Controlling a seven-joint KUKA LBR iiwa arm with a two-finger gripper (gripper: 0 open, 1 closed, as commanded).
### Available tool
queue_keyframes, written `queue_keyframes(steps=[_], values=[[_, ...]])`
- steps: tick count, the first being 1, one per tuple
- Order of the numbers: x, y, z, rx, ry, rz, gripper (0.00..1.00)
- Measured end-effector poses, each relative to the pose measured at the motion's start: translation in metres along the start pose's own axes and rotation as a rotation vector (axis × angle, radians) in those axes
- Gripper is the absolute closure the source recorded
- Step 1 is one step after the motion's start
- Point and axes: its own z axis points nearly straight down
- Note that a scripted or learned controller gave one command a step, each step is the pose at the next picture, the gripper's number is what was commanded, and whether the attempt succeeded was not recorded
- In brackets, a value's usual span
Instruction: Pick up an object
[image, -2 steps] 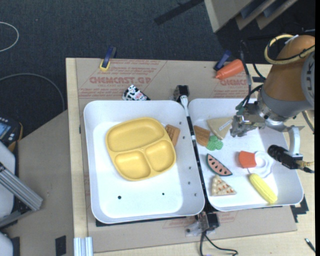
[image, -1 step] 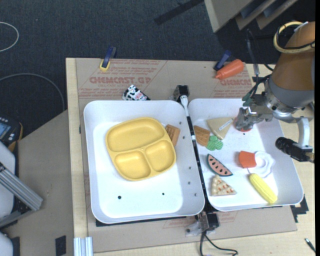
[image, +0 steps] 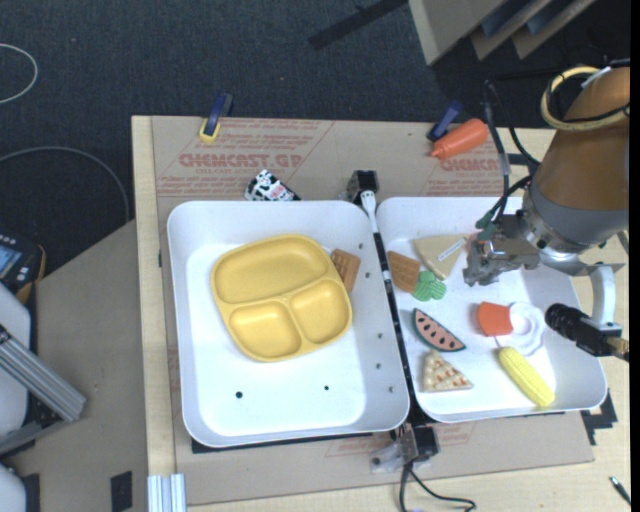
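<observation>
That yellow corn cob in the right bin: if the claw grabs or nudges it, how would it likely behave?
The corn cob looks like a rounded toy cylinder lying on its side, so a nudge would probably roll it. It appears to be moulded plastic, so likely stiff and light. Its smooth surface might slip between the gripper fingers.

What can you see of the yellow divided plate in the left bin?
The yellow divided plate looks like smooth, slightly glossy plastic, with rounded corners and three compartments: one wide section along the far side and two smaller ones nearer the camera. It lies flat and right side up, turned at a slant to the walls of the left bin, in the bin's far half. A small brown waffle-like piece rests against its right rim. Its compartments hold nothing.
</observation>
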Motion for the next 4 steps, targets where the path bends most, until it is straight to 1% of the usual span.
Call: queue_keyframes(steps=[1, 2, 3, 4], values=[[0.022, -0.052, 0.018, 0.005, 0.001, 0.002, 1.00], [0.032, -0.054, 0.021, 0.001, 0.000, 0.001, 1.00], [0.019, -0.057, 0.008, -0.006, -0.003, 0.003, 1.00], [0.026, -0.046, 0.007, -0.005, -0.002, 0.000, 1.00]])
